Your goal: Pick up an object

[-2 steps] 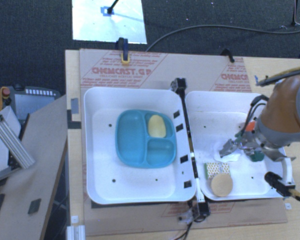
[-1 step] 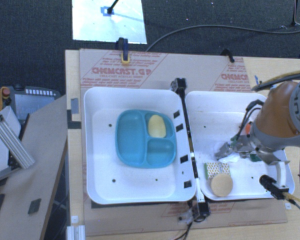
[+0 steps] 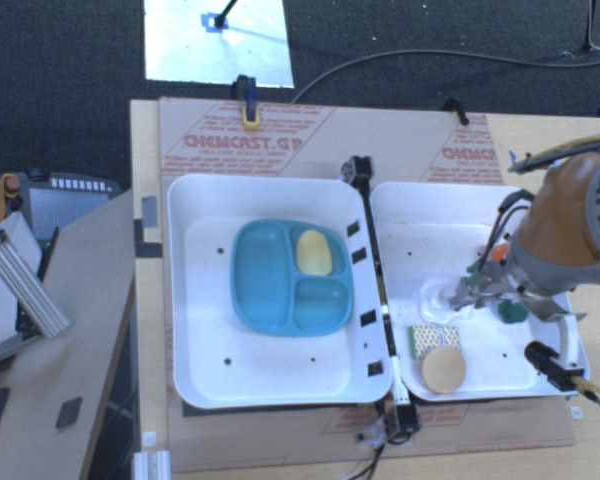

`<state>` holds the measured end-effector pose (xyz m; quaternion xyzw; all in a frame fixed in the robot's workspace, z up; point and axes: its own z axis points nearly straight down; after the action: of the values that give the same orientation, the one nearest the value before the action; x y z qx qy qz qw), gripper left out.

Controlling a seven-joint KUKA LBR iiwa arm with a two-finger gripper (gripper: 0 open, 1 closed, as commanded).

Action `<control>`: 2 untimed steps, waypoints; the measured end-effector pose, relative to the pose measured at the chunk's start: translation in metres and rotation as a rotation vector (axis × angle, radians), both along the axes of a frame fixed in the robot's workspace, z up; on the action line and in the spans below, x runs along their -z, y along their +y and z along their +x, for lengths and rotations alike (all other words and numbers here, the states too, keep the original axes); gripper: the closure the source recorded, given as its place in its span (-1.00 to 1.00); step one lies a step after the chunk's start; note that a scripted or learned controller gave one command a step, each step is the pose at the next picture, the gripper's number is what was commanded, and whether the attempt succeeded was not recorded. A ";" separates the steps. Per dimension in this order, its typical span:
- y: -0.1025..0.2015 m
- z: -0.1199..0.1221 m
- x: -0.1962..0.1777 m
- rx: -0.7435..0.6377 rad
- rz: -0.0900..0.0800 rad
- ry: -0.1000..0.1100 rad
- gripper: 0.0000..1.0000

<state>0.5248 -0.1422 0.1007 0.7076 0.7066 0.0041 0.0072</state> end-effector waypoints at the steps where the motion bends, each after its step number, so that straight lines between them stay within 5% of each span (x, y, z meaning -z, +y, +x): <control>1: 0.006 0.005 -0.046 -0.006 0.003 0.009 1.00; 2: 0.009 0.005 -0.090 -0.006 0.003 0.010 1.00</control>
<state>0.5294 -0.1331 0.1903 0.7055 0.7087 0.0018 0.0028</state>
